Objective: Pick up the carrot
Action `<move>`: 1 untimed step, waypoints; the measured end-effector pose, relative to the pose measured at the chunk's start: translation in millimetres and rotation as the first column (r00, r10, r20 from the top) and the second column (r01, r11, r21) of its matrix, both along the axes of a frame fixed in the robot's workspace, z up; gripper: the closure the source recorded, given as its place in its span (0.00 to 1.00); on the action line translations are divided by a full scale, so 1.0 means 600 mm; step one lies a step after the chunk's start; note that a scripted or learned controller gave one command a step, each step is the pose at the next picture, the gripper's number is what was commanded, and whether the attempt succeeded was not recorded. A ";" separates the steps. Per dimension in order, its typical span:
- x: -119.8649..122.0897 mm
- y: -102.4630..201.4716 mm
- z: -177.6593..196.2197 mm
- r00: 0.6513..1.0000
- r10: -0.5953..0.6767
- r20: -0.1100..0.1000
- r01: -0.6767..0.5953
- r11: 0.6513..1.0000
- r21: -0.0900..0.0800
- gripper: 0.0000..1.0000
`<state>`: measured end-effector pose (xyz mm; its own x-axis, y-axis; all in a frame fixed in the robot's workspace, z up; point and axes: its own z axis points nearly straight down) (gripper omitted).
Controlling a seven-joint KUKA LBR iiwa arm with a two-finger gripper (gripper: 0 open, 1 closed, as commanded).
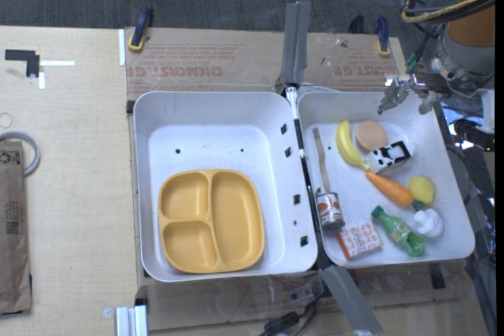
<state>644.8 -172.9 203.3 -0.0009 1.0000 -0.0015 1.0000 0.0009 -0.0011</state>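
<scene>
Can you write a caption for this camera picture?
Gripper hovers at the right bin's far edge; carrot lies among toy food.

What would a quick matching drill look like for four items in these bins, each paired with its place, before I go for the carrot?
Things:
1. orange tapered carrot
2. yellow three-compartment plastic plate
3. green plastic bottle with white cap
4. yellow curved banana

Places:
A. left bin
B. right bin, near front-right corner
C. right bin, centre, beside a lemon
D. right bin, against a round bun

Pairs: 1-C, 2-A, 3-B, 4-D
</scene>
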 end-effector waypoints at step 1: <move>0.001 -0.001 0.015 1.000 0.002 0.001 -0.002 1.000 -0.002 1.00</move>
<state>645.3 -173.5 212.6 -0.0030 1.0000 -0.0039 1.0000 0.0030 -0.0005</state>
